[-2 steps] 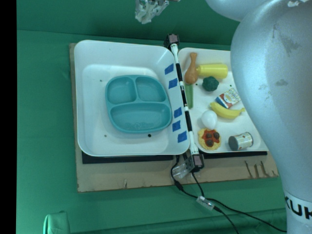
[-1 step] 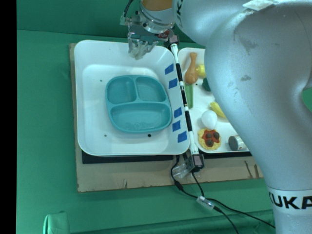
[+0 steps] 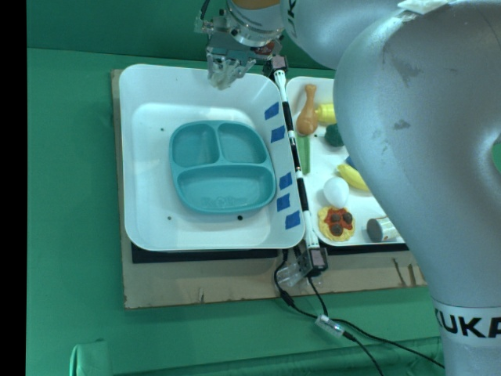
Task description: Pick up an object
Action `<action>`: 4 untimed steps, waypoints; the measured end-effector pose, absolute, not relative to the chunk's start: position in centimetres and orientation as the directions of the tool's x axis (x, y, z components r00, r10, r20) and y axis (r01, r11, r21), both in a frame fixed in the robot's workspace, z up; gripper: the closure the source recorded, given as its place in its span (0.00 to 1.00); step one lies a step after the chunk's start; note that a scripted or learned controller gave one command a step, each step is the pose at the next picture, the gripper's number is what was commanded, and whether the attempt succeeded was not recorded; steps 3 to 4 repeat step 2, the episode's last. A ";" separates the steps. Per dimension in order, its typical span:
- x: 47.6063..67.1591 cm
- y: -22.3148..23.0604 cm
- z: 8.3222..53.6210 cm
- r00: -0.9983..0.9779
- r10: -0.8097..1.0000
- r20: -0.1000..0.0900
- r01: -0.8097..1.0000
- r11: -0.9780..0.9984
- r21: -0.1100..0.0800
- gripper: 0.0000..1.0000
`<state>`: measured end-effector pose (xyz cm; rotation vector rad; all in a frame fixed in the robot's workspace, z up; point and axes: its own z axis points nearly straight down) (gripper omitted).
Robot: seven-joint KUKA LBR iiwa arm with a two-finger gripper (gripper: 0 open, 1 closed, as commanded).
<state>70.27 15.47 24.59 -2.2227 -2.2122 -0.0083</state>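
My gripper [image 3: 228, 75] hangs above the far edge of the left bin [image 3: 149, 116], fingers pointing down, with nothing visible between them. A teal divided plate [image 3: 222, 167] lies in the middle of that bin. In the right bin [image 3: 311, 202] I see a brown drumstick-shaped toy [image 3: 308, 112], a yellow piece [image 3: 326, 114], a dark green piece [image 3: 334, 135], a banana-like yellow toy [image 3: 353, 177], a white egg [image 3: 337, 191], a small pizza toy [image 3: 337, 223] and a grey can [image 3: 381, 229]. The arm hides much of the right bin.
A ridge with blue tape squares [image 3: 282, 159] divides the two bins. Cables [image 3: 329, 323] trail from a connector at the front of the bins across the green bench. Brown cardboard [image 3: 196, 292] lies under both bins.
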 end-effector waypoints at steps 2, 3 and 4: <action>70.7 15.6 28.4 0.011 1.000 0.020 1.000 -0.012 0.025 1.00; 70.7 15.6 28.4 0.011 1.000 0.020 1.000 -0.012 0.025 1.00; 70.7 15.6 28.4 0.011 1.000 0.020 1.000 -0.012 0.025 1.00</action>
